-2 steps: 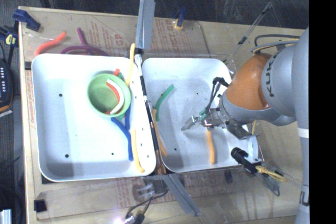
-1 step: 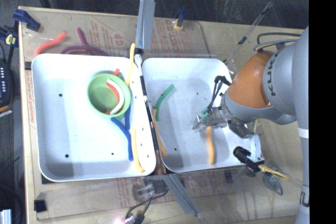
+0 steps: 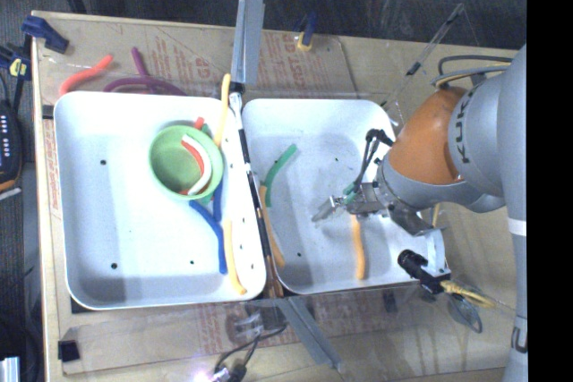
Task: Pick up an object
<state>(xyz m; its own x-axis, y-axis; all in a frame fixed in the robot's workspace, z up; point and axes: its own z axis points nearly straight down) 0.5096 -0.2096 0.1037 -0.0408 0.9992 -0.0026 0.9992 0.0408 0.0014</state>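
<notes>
My gripper (image 3: 345, 203) is hanging in the right bin (image 3: 304, 116) over an orange stick (image 3: 358, 248), grip unclear; green bowl (image 3: 185, 160) is sitting in the left bin (image 3: 98, 219).

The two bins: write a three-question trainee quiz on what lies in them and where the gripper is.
1. True or false: the green bowl sits in the right bin.
2. Which thing lies nearest the gripper? A) the orange stick B) the blue stick C) the yellow stick
3. Fill in: the green stick lies in the ____ bin.

Key:
1. False; the bowl is in the left bin.
2. A; it lies just below the gripper in the right bin.
3. Right, near that bin's left wall.
</notes>
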